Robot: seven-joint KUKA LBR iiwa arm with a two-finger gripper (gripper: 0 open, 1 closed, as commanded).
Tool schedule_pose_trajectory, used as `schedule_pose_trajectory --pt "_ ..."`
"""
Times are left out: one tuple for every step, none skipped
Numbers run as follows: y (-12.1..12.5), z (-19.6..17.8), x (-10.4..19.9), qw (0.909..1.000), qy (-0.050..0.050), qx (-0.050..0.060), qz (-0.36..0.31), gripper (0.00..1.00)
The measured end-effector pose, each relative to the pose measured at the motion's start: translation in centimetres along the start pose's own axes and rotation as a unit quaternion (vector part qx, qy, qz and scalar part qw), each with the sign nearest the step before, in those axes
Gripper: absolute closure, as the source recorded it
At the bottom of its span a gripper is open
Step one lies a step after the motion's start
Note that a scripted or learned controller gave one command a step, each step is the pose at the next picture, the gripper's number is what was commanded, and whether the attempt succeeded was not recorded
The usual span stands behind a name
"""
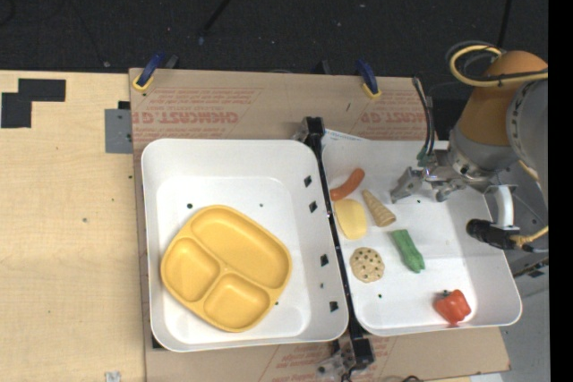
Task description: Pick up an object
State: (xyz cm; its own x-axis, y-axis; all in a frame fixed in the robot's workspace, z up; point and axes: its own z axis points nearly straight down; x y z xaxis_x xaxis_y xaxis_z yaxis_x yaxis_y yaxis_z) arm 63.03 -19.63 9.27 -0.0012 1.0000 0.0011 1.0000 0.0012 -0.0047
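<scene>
pincer [410, 184] nr cone [379, 208], rt bin [483, 286] rim

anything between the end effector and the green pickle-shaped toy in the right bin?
Nothing. In the camera view, only bare white bin floor separates the end effector from the green pickle-shaped toy. The tan ice-cream-cone toy lies just left of that stretch.

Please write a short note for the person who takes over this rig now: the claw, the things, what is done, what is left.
Claw: above the right bin, near its back; it holds nothing; open or shut is not visible.
Right bin: orange sausage, cone, yellow piece, cookie, green piece, red pepper.
Left bin: yellow divided plate.
Done: nothing picked yet.
Left: grasp and lift one object; the cone is nearest.
</scene>
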Motion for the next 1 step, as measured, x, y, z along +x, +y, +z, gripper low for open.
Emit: schedule_pose_trajectory --pt "0.14 -1.34 -0.06 1.0 -0.001 -0.003 0.0 1.0"
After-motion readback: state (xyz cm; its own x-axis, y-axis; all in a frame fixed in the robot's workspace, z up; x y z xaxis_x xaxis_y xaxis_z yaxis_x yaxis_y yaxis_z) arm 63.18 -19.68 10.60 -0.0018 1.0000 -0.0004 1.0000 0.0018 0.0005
